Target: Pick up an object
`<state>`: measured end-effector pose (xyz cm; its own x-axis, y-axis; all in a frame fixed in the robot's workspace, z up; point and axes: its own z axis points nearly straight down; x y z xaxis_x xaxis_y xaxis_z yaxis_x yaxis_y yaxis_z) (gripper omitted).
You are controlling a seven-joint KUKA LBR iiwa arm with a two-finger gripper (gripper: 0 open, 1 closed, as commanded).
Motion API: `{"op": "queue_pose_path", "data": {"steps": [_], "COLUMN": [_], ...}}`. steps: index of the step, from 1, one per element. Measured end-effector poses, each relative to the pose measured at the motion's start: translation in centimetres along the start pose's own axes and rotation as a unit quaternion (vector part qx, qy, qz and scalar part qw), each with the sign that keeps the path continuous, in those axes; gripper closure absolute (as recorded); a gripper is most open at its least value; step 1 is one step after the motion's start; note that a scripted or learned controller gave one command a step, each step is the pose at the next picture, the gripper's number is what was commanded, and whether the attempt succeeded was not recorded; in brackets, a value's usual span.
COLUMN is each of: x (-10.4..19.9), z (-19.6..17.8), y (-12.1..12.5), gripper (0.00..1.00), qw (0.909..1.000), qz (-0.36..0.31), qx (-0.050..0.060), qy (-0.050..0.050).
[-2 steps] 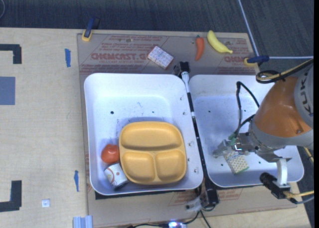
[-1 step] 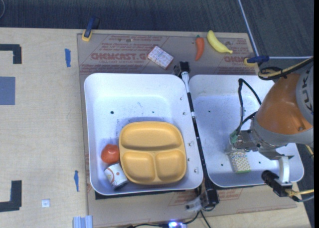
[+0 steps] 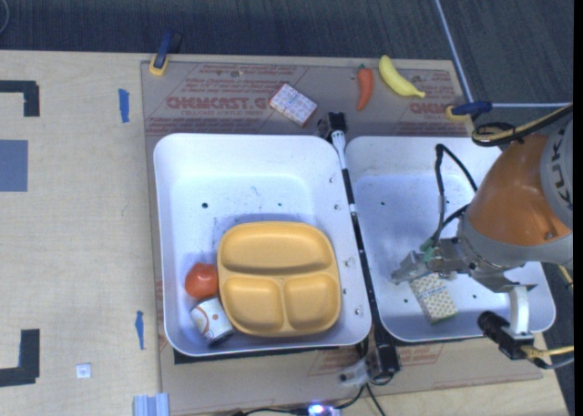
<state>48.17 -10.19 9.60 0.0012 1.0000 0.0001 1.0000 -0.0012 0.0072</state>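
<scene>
In the right bin (image 3: 401, 196) a small checkered pad (image 3: 435, 299) lies flat near the front wall. My gripper (image 3: 413, 268) hangs just behind and to the left of the pad, low over the bin floor, reaching in from the right under the orange band (image 3: 519, 200). The left bin (image 3: 246, 164) holds a yellow divided tray (image 3: 278, 278), a red round fruit (image 3: 201, 279) and a small white and orange can (image 3: 211, 319) in the front left corner.
Behind the bins, on the cardboard, lie a banana (image 3: 399, 77), a red chili (image 3: 364, 88) and a patterned card (image 3: 291, 103). Clamps (image 3: 162, 52) hold the board's corners. Black cables (image 3: 451, 182) loop over the right bin beside the arm.
</scene>
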Motion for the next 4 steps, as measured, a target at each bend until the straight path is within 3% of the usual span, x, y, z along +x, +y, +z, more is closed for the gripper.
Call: {"op": "queue_pose_path", "data": {"steps": [1,2,3,4], "x": [0.0,0.0,0.8,0.8], "z": [-1.0,-1.0,1.0,0.0], "y": [0.1,0.1,-0.2,0.0], "gripper": [1.00,0.00,0.00,1.00], "qw": [1.0000,1.0000,1.0000,1.0000], "qz": [0.000,0.000,0.000,0.000], "qx": [-0.002,-0.002,0.003,0.001], "qy": [0.000,0.000,0.000,0.000]}}
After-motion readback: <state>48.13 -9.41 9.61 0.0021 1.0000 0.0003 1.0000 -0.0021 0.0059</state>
